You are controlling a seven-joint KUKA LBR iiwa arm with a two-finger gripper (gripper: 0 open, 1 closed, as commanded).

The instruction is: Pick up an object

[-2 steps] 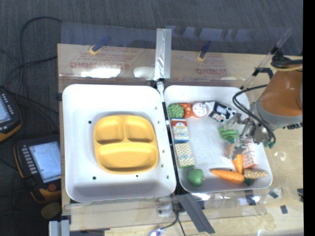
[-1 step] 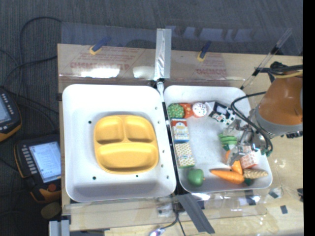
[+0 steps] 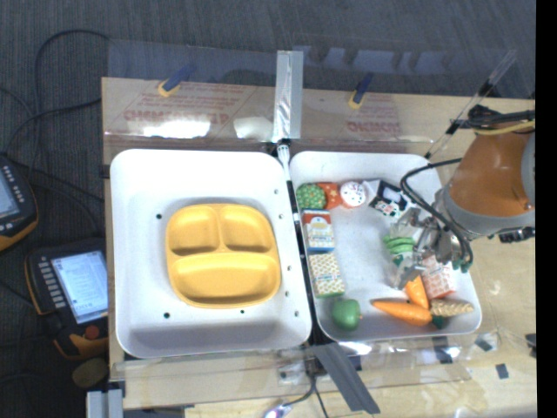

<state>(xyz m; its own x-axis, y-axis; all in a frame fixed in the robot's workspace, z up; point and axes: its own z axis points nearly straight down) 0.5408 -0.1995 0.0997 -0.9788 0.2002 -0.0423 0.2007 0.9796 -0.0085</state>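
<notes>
The end effector (image 3: 416,252) is low in the right bin (image 3: 365,233), near its right wall, among a green item (image 3: 399,244), a carrot (image 3: 402,310) and a small packet (image 3: 437,281); whether it is parted or gripping anything cannot be told. A yellow divided plate (image 3: 224,253) lies mid left bin (image 3: 139,233).

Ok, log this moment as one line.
gripper: low in right bin | fingers: unclear | nearest: carrot | yellow tray: left bin

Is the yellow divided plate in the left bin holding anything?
Empty. All three compartments of the yellow divided plate show bare yellow; the toy food lies in the right bin.
</notes>
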